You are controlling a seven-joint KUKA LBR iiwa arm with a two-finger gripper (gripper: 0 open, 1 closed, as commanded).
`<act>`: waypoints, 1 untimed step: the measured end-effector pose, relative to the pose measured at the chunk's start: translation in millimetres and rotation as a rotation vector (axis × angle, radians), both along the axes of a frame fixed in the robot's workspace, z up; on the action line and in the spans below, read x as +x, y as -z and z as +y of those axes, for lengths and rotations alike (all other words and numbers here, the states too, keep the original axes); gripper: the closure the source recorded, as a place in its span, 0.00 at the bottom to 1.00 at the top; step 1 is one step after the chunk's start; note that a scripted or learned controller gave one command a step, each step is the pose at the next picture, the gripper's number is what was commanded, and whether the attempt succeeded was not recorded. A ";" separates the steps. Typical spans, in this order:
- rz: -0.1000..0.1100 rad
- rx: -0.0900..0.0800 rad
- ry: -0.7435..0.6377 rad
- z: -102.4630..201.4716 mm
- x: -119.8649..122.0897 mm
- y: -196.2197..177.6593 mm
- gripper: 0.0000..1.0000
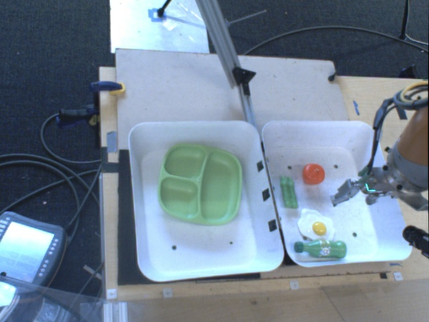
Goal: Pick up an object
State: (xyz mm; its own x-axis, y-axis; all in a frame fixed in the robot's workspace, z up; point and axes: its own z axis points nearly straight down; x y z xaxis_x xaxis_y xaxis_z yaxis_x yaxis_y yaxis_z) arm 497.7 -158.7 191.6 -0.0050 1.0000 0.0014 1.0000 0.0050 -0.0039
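In the right bin (pixel 348 136) lie a red-orange ball (pixel 313 174), a green rectangular block (pixel 288 192), a fried-egg toy (pixel 315 225) and a green bottle (pixel 322 249) on its side. My gripper (pixel 345 193) hangs over the right part of this bin, to the right of the ball and above the egg, pointing left. Nothing shows between its fingers, and it touches none of the objects.
The left bin (pixel 144 233) holds a green sectioned tray (pixel 200 184). A grey pole (pixel 221 39) slants down to the bins' dividing wall. Cables and a pendant lie on the floor at left.
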 end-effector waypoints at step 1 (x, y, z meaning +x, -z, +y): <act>-0.005 -0.001 0.002 0.3 1.1 -1.8 0.00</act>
